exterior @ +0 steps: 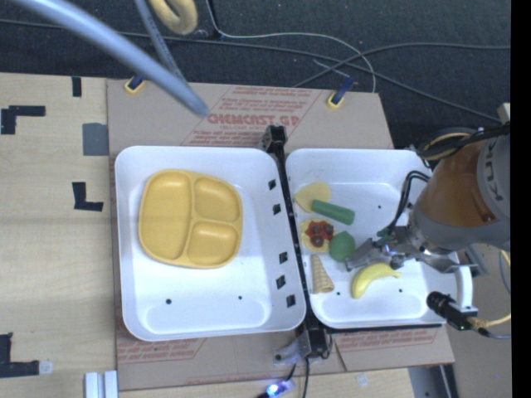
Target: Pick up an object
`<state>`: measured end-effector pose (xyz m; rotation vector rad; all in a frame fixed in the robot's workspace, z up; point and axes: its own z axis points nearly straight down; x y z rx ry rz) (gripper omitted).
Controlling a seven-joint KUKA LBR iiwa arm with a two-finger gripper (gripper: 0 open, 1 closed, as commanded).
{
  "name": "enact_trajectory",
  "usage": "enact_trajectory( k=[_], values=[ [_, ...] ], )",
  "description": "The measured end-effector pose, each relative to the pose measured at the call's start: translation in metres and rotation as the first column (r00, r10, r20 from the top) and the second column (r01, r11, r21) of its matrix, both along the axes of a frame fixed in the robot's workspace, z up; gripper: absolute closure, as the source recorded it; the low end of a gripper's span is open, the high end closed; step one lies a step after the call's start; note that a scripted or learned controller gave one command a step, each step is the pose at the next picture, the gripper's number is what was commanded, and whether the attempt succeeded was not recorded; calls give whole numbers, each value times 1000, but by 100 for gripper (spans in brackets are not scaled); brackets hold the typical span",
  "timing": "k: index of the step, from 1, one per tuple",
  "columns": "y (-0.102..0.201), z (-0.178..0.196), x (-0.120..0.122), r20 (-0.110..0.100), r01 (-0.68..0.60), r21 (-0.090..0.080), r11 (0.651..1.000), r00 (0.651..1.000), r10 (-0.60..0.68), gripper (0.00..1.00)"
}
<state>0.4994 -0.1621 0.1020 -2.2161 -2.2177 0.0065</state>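
Note:
My gripper [371,256] is low in the right bin [365,309], reaching in from the right. It hangs just above a yellow banana [370,280] and right beside a small green round item [341,245]. Left of these lie a red strawberry-like piece [318,234], a green cylinder [333,212], a pale yellow slice [312,195] and a waffle cone [321,274]. Nothing is visibly between the gripper's tips.
The left bin [199,313] holds a yellow divided plate [190,218]. A black divider [284,222] runs between the two bins. The arm's orange-banded wrist [460,193] covers the right bin's right side. Bare floor shows in the right bin's far right corner [377,172].

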Motion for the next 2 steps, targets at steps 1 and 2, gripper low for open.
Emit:
enact_trajectory(
  k=[1, 2],
  values=[
    [0, -17, 0, 7, 0, -3, 1000, 1000, 0, 0],
    [-1, -6, 1, 10, 0, -5, 1000, 1000, 0, 100]
  ],
)
